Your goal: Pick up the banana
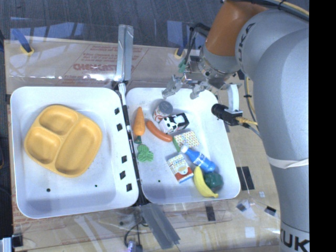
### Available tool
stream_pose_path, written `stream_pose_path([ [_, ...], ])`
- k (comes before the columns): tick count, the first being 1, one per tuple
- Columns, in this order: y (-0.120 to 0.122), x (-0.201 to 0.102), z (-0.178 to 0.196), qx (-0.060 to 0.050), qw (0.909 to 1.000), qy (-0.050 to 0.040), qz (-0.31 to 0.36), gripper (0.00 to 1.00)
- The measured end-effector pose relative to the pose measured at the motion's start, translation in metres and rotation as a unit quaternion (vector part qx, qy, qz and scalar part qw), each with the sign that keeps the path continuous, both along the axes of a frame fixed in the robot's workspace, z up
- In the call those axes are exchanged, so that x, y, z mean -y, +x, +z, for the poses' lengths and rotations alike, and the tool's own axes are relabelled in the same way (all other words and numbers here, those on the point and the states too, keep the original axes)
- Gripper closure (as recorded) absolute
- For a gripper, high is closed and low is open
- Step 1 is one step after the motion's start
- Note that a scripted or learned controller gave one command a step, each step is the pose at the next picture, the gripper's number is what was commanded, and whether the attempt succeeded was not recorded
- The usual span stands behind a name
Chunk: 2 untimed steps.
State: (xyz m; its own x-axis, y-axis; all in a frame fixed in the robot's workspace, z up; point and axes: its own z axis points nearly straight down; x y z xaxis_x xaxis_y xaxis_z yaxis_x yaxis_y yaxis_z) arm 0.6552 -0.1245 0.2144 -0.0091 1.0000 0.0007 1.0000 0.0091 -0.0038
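Right bin (223, 140): banana (203, 183) partly under green object (213, 180).

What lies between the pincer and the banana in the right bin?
The pincer hovers at the bin's far edge; the banana lies at the near edge. Between them sit a small can, a cow-patterned toy, a patterned packet and a blue bottle. The bottle and a dark green item crowd the banana.

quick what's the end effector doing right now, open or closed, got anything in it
End effector: open, holding nothing, fingers spread above the far edge of the right bin. The banana lies at the bin's near end, ungrasped.
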Motion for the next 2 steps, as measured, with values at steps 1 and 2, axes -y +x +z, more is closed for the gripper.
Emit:
stream_pose_path([
  [1, -0.063, 0.008, 0.123, 0.001, 0.9970, -0.0004, -0.077, 0.00],
  [2, -0.126, 0.043, 0.146, 0.000, 0.9991, -0.0002, -0.042, 0.00],
])
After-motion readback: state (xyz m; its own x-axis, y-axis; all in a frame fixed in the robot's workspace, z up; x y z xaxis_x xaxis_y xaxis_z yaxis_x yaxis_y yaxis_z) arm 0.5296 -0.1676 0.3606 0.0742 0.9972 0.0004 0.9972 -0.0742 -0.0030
